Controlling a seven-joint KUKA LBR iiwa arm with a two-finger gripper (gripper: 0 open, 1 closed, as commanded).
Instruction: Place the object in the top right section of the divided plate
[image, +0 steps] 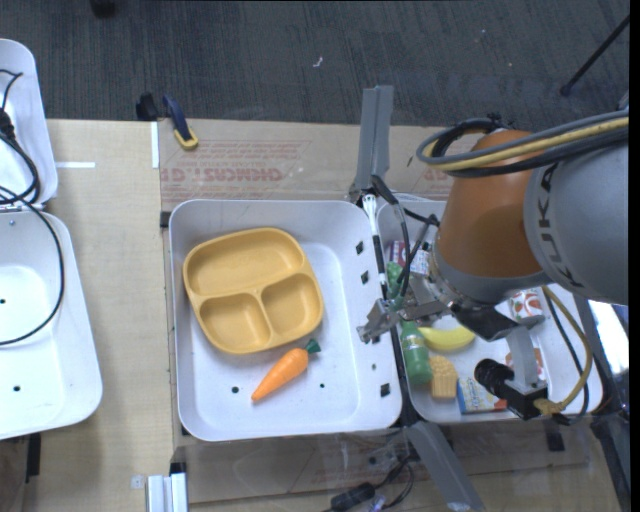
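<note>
The arm (530, 215) reaches in from the right and hangs over the right bin (425, 400), its grey body and orange band covering most of that bin. The gripper (385, 318) sits low at the seam between the two bins, just above the right bin's left edge; its metal parts blur together there, so whether the claw is wide, narrow or holding anything cannot be told.

Under and beside the wrist lie a yellow banana (447, 338), a corn cob (441, 377), a green piece (414, 352) and a blue-edged packet (478, 397), each partly hidden by the wrist or by cables. Which of these is the task's object cannot be told.

In the left bin (200, 400), a toy carrot (281, 372) lies near the front, just below the yellow divided plate (252, 288). The plate sits tilted, and its compartments hold nothing.

Farther back, a black-and-yellow clamp (171, 120) rests on the cardboard bench top (260, 160).
</note>
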